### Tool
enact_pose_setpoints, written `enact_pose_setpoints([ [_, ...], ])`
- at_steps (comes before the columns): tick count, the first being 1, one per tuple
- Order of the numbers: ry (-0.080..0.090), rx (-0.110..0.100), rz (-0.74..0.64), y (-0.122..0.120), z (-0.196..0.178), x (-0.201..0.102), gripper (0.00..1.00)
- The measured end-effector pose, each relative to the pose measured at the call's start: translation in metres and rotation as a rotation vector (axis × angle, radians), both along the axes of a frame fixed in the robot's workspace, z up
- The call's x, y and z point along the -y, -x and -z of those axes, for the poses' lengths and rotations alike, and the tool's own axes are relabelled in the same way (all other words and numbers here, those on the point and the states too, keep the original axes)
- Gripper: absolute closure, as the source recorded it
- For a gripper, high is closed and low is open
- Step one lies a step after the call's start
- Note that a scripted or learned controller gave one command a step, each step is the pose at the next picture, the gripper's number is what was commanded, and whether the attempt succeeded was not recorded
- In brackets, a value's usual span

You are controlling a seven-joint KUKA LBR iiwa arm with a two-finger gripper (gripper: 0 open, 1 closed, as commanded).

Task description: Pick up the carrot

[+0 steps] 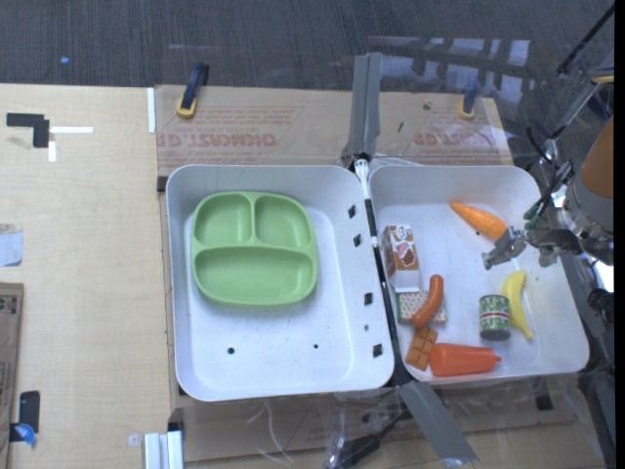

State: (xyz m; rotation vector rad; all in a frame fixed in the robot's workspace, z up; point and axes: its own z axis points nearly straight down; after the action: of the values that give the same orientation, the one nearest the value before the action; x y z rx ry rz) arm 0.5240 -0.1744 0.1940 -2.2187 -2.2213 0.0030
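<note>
Over at the right edge of the wooden worktop (78,262), the grey arm's two-finger tool (500,252) hangs inside the right-hand shallow white bin (557,360), its thin metal fingers parted a little with nothing between them. The orange plastic carrot (479,218) lies just beside the fingertips, toward the bin's far edge, tilted with its thicker end nearer the arm; whether it touches them cannot be told.

Below the tool, near the bin's right wall, a yellow toy banana (518,303) lies next to a small green-labelled tin can (495,318). Along the near edge rests a fat orange-red toy pepper-like piece (463,360), with a small brown waffle-patterned block (421,345) at its left end. By the bin's left wall sit a white and red printed carton (400,252) and a reddish toy sausage (429,301).

The left-hand white bin (293,360) holds a light green three-compartment plastic plate (254,247), toward its far left corner.
</note>
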Motion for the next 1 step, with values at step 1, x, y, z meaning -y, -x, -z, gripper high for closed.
enact_pose_setpoints([
  [1, 0.001, 0.001, 0.108, -0.0419, 0.0212, 0.0151, 0.0],
])
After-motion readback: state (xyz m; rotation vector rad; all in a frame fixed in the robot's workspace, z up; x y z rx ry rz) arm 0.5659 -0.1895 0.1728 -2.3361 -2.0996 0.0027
